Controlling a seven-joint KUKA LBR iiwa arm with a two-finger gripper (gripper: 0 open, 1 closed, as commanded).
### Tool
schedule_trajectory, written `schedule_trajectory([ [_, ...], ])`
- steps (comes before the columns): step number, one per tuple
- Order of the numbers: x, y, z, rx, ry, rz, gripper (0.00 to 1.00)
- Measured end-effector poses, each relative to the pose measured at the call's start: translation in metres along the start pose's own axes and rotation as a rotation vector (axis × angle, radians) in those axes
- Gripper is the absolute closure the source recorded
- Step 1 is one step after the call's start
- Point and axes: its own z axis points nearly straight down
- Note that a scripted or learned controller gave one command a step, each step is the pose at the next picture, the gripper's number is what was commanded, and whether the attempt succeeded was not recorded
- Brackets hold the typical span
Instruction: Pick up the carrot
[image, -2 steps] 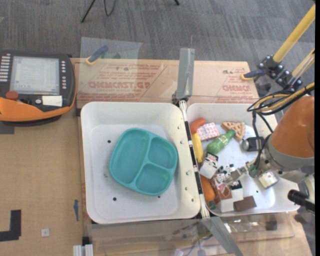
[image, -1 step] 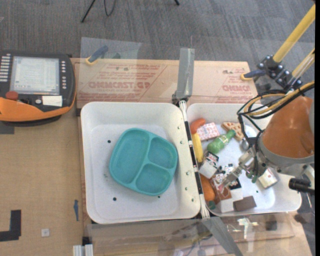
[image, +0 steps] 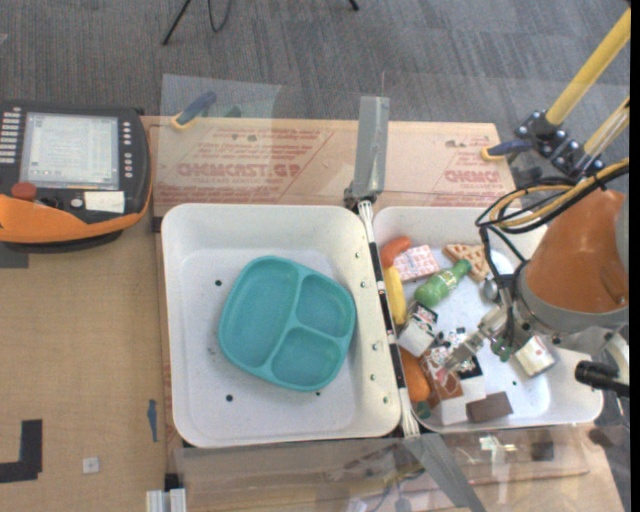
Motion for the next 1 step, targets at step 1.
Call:
schedule_trajectory([
  [1,0.0070,-0.0027,-0.0004,0.001,-0.005,0.145,0.00],
])
